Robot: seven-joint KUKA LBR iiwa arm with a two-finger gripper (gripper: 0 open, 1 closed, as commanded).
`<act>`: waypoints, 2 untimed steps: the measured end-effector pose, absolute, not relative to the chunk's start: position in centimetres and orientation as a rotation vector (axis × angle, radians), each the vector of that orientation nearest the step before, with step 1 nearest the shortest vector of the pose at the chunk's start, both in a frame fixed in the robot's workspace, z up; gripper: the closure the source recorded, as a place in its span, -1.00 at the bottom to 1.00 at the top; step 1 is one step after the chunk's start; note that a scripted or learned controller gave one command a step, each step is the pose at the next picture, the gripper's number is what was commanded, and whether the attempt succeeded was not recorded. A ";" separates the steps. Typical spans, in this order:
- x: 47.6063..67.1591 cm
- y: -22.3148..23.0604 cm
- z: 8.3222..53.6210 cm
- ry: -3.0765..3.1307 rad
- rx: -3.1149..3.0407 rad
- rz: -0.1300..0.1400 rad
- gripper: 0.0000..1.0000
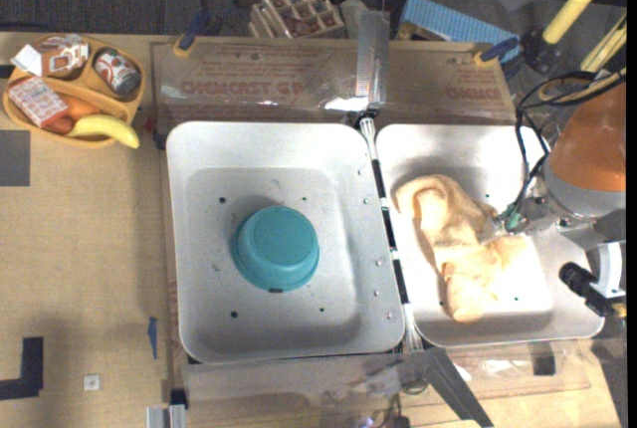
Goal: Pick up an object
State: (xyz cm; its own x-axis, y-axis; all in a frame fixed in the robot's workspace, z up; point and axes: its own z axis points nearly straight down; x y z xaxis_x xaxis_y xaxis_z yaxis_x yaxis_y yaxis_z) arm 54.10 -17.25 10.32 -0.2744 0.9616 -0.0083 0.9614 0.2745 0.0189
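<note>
A teal bowl (277, 247) sits upside down in the middle of the left bin (199, 167). In the right bin (468, 152) lies a crumpled cream and tan cloth (453, 242), stretching from the bin's left-centre toward its front. My gripper (515, 220) comes in from the right under the orange band (595, 152) of the arm. It is low over the right bin, at the right edge of the cloth, near where the cloth bunches up. A small green part shows at its tip.
A yellow dish (70, 98) with a banana, cans and packets stands on the bench at the far left. A cardboard wall (338, 78) runs behind both bins. Cables and a black fitting (587, 282) hang by the right bin's right rim.
</note>
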 end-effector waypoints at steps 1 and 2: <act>56.2 -12.9 17.7 2.591 1.772 0.001 1.00; 56.2 -13.0 17.7 2.590 1.773 0.001 -1.00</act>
